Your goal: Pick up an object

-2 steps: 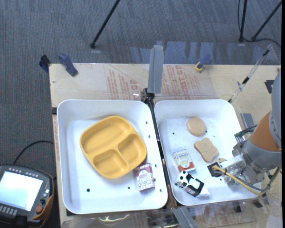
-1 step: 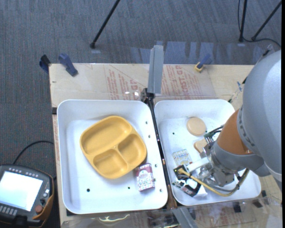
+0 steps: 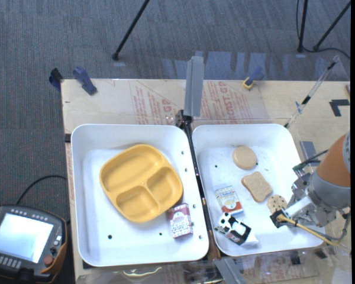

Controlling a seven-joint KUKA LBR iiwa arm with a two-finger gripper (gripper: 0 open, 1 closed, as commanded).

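Note:
My gripper [image 3: 302,194] hangs over the right edge of the right bin [image 3: 272,132], just right of a small speckled cookie [image 3: 276,203]. A slice of toast [image 3: 257,186] lies left of the cookie, and a round tan patty [image 3: 245,157] sits above it. Nearer the bin's middle is a small white and red carton [image 3: 228,199]. A black and white packet [image 3: 235,228] rests at the front edge. I see nothing held in the gripper.
The left bin [image 3: 86,158] holds a yellow divided plate [image 3: 141,182] and a small dark red box [image 3: 180,220] at its front right. A grey upright post [image 3: 193,90] stands behind the wall between the bins. A teach pendant [image 3: 23,241] lies at the lower left.

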